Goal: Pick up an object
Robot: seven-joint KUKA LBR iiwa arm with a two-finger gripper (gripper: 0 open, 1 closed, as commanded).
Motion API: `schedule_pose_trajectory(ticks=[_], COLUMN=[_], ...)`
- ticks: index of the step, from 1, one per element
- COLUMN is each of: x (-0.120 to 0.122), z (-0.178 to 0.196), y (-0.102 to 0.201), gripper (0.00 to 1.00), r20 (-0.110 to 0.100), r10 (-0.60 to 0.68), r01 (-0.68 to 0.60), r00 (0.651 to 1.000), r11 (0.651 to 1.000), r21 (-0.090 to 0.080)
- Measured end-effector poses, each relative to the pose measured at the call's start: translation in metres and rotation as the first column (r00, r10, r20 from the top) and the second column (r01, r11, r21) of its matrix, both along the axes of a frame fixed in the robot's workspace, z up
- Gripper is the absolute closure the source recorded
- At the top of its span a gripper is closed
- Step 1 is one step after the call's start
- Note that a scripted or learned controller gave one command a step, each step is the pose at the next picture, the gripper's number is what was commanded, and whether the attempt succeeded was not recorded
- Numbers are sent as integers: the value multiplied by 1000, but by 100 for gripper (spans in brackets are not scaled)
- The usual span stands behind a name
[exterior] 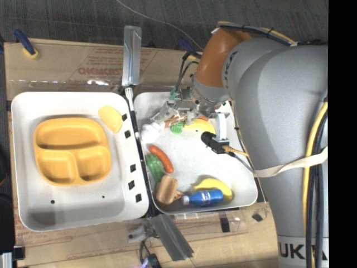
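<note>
The right bin [184,149] holds several small objects. A red sausage [160,157] lies near its middle, with a green piece [153,168] beside it. Along the front wall sit a tan cylinder [166,189], a blue bottle [206,196] and a yellow banana-like piece [213,184]. A white lump [149,130] rests by the left wall. My gripper [177,113] is low at the bin's back, over a small green item [177,128] and a yellow piece [201,126]. The grey arm with its orange band [215,57] reaches in from the right.
The left bin [28,205] carries a yellow divided tray [72,148] and a small yellow block [111,118] at its right wall. A metal divider [131,54] stands between the bins at the back. Cardboard lies under both bins.
</note>
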State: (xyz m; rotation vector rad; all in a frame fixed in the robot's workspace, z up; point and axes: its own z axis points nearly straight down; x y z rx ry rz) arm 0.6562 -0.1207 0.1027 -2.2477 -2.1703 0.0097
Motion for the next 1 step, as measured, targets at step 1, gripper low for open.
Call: schedule_pose_trajectory(ticks=[1], x=[-10], z=[0], y=[2], gripper=[0], r20=[18], r10=[80], r01=[-80], r00=[997], r11=[997], r21=[-14])
